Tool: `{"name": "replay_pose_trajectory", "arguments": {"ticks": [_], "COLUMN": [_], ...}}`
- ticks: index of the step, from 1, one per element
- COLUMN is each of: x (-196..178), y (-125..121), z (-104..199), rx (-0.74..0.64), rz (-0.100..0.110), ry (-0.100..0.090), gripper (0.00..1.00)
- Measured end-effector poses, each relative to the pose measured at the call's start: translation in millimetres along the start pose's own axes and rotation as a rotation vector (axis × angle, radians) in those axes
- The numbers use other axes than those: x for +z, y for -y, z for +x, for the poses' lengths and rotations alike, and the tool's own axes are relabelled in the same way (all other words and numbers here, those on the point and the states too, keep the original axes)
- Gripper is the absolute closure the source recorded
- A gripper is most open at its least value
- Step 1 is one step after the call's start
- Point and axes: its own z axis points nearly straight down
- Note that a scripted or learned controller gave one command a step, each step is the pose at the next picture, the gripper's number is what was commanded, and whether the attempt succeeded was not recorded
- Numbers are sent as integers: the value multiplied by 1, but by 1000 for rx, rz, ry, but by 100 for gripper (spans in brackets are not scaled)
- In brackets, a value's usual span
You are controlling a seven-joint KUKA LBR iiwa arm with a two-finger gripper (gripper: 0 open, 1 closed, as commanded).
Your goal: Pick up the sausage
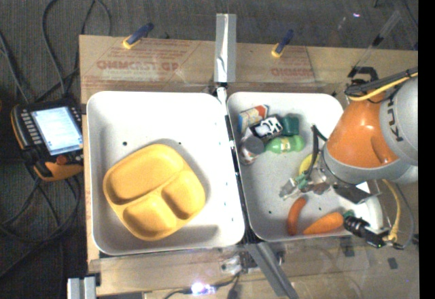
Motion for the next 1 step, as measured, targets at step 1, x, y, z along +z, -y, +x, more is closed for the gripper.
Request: {"name": "replay_pose_trajectory", "arguments": {"ticks": [1], "x": [2], "y": [1], "z": [0], "rx": [0], "rz": [4], "ry": [-2], "gripper": [0]}}
